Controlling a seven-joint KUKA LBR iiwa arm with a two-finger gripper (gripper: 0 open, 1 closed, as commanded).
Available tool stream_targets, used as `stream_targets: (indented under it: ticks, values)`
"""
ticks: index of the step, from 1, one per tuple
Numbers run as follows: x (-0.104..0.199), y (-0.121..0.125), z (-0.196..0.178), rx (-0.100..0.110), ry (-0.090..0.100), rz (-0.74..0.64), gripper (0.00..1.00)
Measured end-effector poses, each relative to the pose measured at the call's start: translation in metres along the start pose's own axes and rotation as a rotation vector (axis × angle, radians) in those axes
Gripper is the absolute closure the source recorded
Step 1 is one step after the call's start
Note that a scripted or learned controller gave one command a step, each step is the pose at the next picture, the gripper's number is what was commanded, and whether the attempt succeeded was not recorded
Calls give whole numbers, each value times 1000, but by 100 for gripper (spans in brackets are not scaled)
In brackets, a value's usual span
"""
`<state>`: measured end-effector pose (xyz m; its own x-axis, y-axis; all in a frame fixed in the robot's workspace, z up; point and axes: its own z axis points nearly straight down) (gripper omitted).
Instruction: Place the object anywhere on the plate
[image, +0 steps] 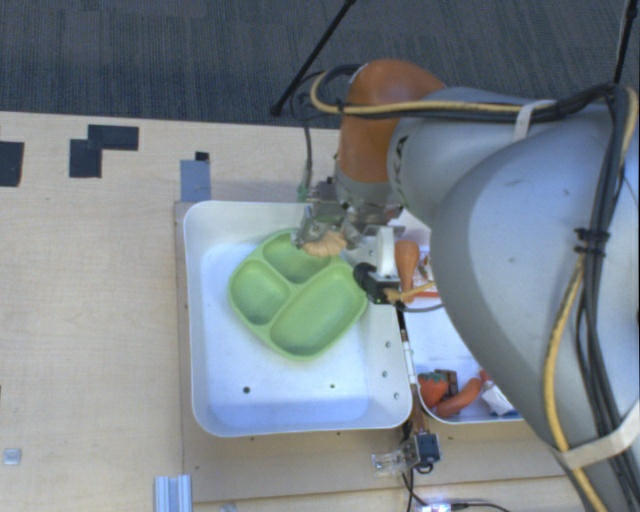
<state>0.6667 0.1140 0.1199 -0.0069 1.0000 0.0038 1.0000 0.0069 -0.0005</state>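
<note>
A green plate (300, 300) with three compartments lies in the left white bin (280, 400), toward its back right. My gripper (324, 236) hangs over the plate's far right rim, above the small back compartment. A small tan, lumpy object (323, 247) sits between the fingertips, and the fingers are shut on it. It hovers at or just above the plate's rim; I cannot tell whether it touches the plate. The grey arm with its orange band covers much of the right side.
The right bin (425, 345) is largely hidden by the arm; an orange carrot-like piece (406, 258) and several red and orange items (452, 390) show in it. The wall between the bins runs just right of the plate.
</note>
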Motion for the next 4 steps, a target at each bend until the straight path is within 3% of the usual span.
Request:
stream_targets:
  ticks: [1, 2, 3, 4]
  values:
    - [18, 1, 21, 9, 2, 1, 100]
    - [34, -7, 26, -11, -5, 1, 100]
    - [52, -66, 26, -24, 1, 5, 100]
    - [-2, -136, -119, -4, -3, 5, 100]
